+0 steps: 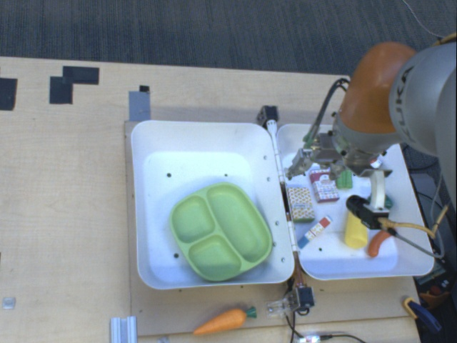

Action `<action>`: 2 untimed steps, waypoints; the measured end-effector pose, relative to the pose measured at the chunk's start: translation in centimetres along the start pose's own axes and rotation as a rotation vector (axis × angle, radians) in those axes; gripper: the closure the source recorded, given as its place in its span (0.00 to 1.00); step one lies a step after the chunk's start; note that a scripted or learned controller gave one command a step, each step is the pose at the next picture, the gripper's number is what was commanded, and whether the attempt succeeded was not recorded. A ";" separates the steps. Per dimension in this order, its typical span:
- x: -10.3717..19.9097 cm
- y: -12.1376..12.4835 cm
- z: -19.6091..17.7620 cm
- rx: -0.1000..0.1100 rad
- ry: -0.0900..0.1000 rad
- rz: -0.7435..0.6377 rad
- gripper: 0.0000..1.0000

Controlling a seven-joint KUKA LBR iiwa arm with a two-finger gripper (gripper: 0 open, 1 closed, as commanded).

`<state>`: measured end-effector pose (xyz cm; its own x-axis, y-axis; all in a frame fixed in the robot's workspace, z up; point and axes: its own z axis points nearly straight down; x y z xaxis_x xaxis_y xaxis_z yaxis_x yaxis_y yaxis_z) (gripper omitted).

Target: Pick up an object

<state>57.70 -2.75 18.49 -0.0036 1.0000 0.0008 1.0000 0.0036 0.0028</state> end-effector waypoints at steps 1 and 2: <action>-6.1 -2.9 8.8 -0.009 -0.002 0.001 0.00; -6.0 -2.7 7.7 -0.013 0.000 0.000 1.00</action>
<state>55.05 -8.71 10.77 -0.0036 1.0000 0.0010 0.9999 0.0036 0.0160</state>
